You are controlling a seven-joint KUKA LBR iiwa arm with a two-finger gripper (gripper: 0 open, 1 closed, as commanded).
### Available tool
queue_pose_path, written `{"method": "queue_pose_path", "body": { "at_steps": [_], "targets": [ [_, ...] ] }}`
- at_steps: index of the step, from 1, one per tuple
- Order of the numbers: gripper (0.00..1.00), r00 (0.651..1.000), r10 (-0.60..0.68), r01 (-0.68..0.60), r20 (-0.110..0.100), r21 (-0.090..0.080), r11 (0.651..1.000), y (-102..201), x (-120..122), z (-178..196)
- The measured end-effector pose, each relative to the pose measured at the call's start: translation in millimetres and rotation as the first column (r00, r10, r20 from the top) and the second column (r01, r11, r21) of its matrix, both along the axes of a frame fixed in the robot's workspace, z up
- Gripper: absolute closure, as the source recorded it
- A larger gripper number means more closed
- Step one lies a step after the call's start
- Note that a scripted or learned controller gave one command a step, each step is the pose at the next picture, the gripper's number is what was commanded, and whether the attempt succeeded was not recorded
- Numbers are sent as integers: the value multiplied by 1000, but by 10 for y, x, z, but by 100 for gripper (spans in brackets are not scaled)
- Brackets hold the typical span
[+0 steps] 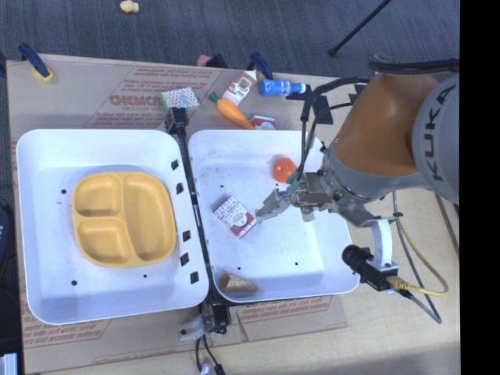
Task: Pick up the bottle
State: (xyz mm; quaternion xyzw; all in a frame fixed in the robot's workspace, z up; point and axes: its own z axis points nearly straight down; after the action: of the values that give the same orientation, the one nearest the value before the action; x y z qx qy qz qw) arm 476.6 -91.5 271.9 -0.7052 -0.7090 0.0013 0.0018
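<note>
Gripper [269,206] hangs over right bin [205,151], just beside carton [235,216]; whether jaws are released or clenched, cannot tell. Nothing seen between them. Blue bottle [281,88] lies on bench behind the bin, near carrot [233,113]. Yellow tray [123,217] in left bin [39,151].

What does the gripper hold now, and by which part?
Nothing. The gripper hangs in the right bin, beside a small red-and-white carton, with nothing between its fingers.
</note>
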Motion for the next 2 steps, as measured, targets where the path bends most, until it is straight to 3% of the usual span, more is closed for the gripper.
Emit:
{"method": "queue_pose_path", "body": {
  "at_steps": [1, 2],
  "targets": [
    [0, 892, -452, 452, -2, -2, 892, -58, 598, -1281],
    [100, 894, -449, 449, -5, -2, 894, -55, 598, -1181]
  ]
}}
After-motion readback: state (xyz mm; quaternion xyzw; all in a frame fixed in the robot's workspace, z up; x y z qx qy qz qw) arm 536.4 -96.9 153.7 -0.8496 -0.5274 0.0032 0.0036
